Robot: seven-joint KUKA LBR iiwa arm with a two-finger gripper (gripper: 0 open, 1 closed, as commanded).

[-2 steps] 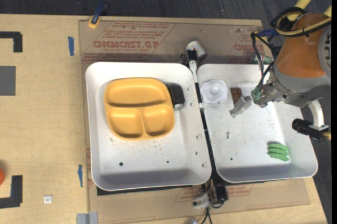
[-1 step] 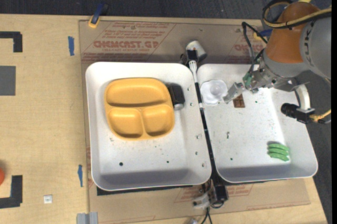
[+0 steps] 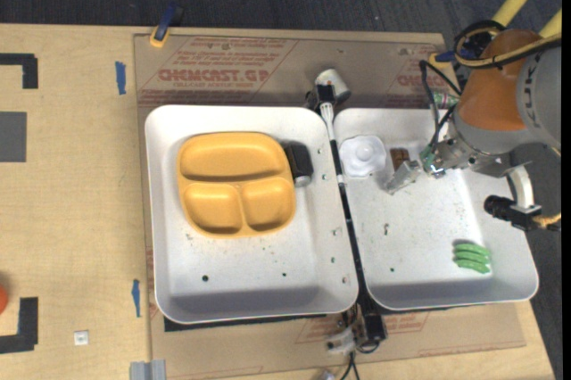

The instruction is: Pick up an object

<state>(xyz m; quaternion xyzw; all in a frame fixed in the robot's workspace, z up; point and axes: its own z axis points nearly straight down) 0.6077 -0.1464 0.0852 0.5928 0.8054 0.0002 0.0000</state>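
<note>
My gripper [image 3: 399, 177] hangs low over the upper left part of the right bin [image 3: 428, 280]. The grey arm with its orange band [image 3: 491, 97] reaches in from the right. A white round cup-like thing [image 3: 360, 155] lies just left of the gripper, near the bin's top left corner. A small brown object [image 3: 399, 158] sits right above the gripper tip, partly hidden by it. A green ridged object [image 3: 471, 256] lies in the lower right of that bin, well away from the gripper.
The left bin [image 3: 178, 280] holds a yellow divided plate [image 3: 237, 182] with a small black object [image 3: 298, 162] against its right edge. A raised divider [image 3: 343, 218] runs between the two bins. Cables hang off the arm at the upper right.
</note>
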